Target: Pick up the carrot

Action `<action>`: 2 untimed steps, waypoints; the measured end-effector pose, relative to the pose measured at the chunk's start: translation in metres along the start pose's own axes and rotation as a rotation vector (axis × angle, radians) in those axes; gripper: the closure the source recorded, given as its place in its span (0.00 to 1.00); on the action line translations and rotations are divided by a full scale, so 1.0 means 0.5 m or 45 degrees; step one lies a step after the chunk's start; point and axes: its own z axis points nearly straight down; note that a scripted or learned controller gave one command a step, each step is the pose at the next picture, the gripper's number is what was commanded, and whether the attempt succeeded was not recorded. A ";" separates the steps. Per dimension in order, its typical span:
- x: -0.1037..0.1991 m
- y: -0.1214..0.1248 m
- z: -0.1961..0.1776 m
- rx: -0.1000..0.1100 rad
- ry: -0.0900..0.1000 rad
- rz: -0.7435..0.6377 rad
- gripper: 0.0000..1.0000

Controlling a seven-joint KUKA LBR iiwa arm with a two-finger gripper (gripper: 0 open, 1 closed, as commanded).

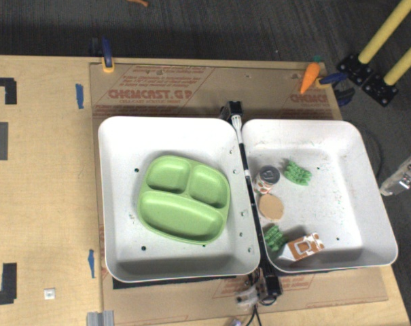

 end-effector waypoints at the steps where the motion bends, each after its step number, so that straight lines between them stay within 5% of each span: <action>1: 0.187 0.180 0.010 0.000 0.001 -0.204 1.00; 2: 0.070 0.063 0.027 -0.001 -0.005 -0.412 1.00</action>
